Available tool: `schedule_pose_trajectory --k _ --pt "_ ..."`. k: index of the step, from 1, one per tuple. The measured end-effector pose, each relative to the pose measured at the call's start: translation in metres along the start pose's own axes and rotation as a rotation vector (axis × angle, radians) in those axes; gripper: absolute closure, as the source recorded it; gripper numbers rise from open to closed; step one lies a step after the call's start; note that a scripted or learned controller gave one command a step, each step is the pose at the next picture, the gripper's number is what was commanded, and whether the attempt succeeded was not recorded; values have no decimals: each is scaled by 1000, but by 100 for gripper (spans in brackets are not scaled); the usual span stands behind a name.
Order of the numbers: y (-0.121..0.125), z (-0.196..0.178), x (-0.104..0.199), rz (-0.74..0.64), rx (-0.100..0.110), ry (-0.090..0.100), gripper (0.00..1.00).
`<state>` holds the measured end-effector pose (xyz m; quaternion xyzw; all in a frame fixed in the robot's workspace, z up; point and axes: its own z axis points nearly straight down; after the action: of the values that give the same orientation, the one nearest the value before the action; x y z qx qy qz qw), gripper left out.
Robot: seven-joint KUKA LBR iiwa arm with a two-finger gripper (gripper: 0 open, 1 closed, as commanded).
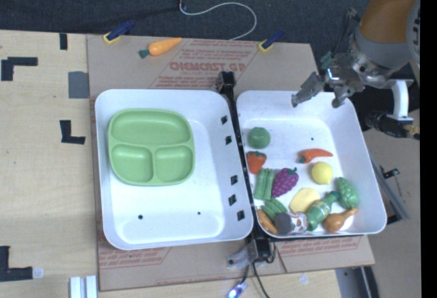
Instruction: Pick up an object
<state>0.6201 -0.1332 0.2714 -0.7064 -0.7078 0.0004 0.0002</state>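
Note:
The right bin [341, 122] holds several toy foods: a green round one [258, 137], a red chili [315, 154], a yellow lemon [321, 171], purple grapes [285, 181], a strawberry [255, 161], a green pod [264, 183], a yellow piece [304, 199] and broccoli [347, 192]. My gripper [319, 95] hangs above the bin's far edge, open, its two dark fingers spread with nothing between them. It is well apart from the toys, which lie nearer the front.
The left bin [164, 221] carries a green divided plate [151, 147]. A toy carrot [160, 47] lies on the cardboard behind the bins. A white cable [218, 9] loops at the back. The arm's orange band [389, 6] is at the upper right.

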Motion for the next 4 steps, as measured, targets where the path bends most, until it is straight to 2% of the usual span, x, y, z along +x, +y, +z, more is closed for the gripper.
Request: schedule_pose_trajectory --k 1,2,3,4 --pt "-10 -191 58 -6 -19 0 0" --pt "-10 -190 55 -1 -1 -2 100" --pt "-23 -202 104 -4 -1 1 100" --pt "-4 -267 157 -5 -8 1 100"
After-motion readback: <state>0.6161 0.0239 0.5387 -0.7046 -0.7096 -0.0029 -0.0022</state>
